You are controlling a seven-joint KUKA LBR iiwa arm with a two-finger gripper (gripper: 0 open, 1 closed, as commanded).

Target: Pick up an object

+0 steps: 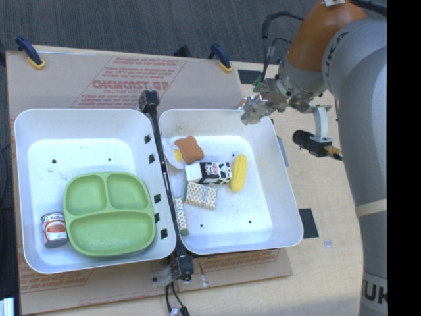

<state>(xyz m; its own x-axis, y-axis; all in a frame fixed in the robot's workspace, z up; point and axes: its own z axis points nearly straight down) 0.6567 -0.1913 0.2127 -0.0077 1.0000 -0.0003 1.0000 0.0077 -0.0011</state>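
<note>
The right bin (279, 196) holds several small items: a brown bread-like piece (190, 149) on a yellow-and-white egg, a black-and-white milk carton (214, 171), a yellow corn cob (239, 172), a patterned tan packet (201, 195) and a narrow green-tan stick (179, 216) by the left wall. My gripper (252, 112) hangs over the bin's far right corner, above and right of the items. Nothing shows between its fingers.
In the left bin (26, 143) lie a green divided plate (108, 212) and a small red-labelled can (54, 229) at its front left. Cardboard (131, 78) lies under both bins, held by blue-and-yellow clamps (29, 52). The arm (342, 51) fills the right side.
</note>
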